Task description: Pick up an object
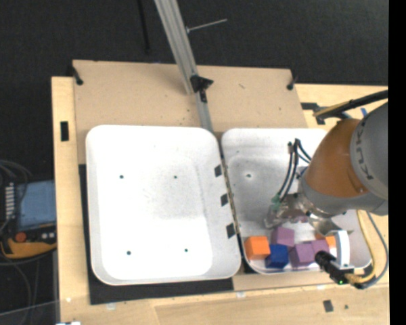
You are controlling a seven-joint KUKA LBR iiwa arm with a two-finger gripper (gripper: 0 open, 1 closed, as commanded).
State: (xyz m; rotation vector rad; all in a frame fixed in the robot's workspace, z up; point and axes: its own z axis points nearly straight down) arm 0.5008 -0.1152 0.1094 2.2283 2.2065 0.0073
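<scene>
Blocks crowd the lower right of the frame, packed into the near corner of the right bin (252, 156): an orange block (258, 246) nearest the divider, a blue block (277, 256) touching it on the right, a purple block (284, 236) just behind the blue one, and a second purple block (307, 254) further right along the bin's front wall. Any of these could serve as the object to pick.

Just above the cluster, the gripper (289, 217) hangs low over the first purple block, on the end of the grey and orange arm (345, 168), which comes in from the right edge. The wrist hides the tip, so how far the gripper is open cannot be told, and nothing is visibly held.

Because the blocks touch one another, a clean grasp likely depends on coming straight down, centred on the purple block, and closing across its two free sides rather than wedging against the blue neighbour. A slow lift would show whether the block has come away alone.

Further left lies the left bin (149, 181), and a metal pole (179, 39) slants towards the top of the frame.
</scene>
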